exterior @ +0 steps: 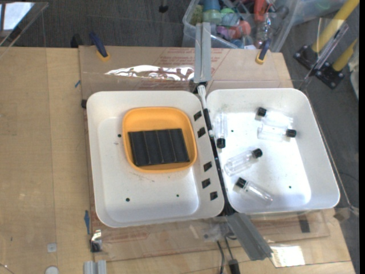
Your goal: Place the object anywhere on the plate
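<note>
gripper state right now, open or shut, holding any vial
Gripper: cannot be told from the camera view. The clear vials lie loose in the right bin, and the orange plate in the left bin carries none of them.

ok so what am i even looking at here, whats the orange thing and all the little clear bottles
This is one picture from a camera fixed above a workbench, looking down at a slant. Two shallow white bins sit side by side on it. The left bin holds an orange plate with a dark ribbed block lying on it. The right bin holds several small clear vials with black caps, scattered about; one lies near the middle and another lower down. A robot arm normally reaches in from the right side of the picture to pick up an object and set it on the plate. Behind the bench is a clear tub of colourful toys.
</note>
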`<control>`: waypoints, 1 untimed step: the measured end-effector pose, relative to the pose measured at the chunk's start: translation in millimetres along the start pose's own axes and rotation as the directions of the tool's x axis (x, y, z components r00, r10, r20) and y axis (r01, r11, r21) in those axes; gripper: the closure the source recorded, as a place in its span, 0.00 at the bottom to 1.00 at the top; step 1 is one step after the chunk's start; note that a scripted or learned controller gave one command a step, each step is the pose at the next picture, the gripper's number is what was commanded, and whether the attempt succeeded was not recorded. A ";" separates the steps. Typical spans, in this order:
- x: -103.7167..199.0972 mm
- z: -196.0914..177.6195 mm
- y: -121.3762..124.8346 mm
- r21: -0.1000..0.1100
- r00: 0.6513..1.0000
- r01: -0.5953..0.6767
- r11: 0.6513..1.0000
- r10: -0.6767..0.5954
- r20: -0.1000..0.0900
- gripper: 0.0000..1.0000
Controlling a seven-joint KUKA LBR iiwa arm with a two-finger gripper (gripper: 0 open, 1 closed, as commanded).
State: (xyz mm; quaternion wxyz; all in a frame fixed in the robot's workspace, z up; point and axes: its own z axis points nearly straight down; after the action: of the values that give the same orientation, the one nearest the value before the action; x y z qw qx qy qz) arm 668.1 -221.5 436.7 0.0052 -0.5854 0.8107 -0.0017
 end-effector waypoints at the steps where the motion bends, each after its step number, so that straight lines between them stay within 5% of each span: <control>1: -4.8 0.7 1.4 -0.001 0.938 0.345 0.938 -0.345 0.001 1.00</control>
State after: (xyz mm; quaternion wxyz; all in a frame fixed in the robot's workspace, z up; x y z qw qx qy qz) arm 668.2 -216.5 436.0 0.0047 -0.7185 0.6955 -0.0019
